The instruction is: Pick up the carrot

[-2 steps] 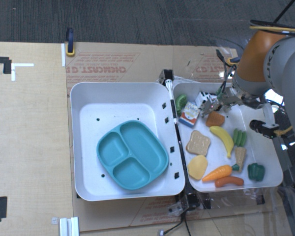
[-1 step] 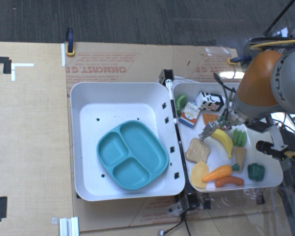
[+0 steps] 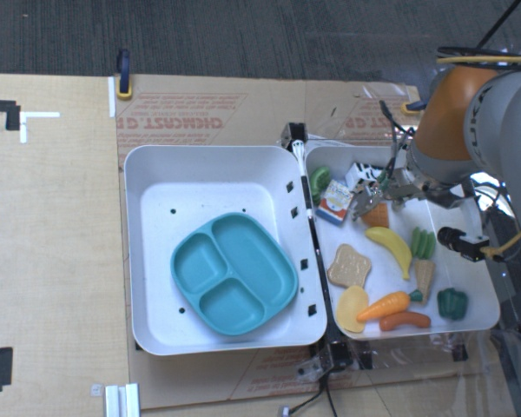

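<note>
The tapered orange carrot (image 3: 385,304) lies beside a flat bread slice (image 3: 349,266). The arm reaches in from the right, gripper (image 3: 371,200) low over the bin (image 3: 479,318); I cannot tell how its fingers stand.

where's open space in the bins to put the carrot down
Left bin: bare white floor borders the teal divided tray, widest along the back wall. Right bin is crowded: carrot, banana, bread slice, end effector.
</note>
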